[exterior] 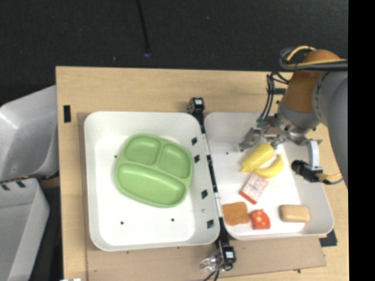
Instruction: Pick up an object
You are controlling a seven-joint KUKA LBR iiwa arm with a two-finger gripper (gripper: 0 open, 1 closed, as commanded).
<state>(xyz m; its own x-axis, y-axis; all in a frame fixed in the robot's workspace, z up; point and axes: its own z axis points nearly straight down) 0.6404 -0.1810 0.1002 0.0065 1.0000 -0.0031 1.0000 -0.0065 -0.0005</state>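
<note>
The jaws stand spread, nothing between them, and the gripper (262, 138) hangs low in the right bin (225, 127), just above the upper end of the yellow banana (259, 157). The step in hand looks like the final descent onto that fruit. To do it well, the jaws should straddle the banana across its narrow width, not along its length, and come down near the middle of its body so that it does not pivot or squirt out when they close (the skin looks smooth and rounded, so a grip at the very tip would likely slip).

The banana lies in the upper middle of the right bin, its long axis running diagonally, one end up and to the right under the gripper, the other down and to the left. A second yellow piece (271, 168) lies touching it on its lower right side, which crowds one jaw's path. A red-and-white packet (254, 188) sits just below, and the green divided plate (154, 170) rests in the left bin (99, 215) on the table (129, 86), well apart.
</note>
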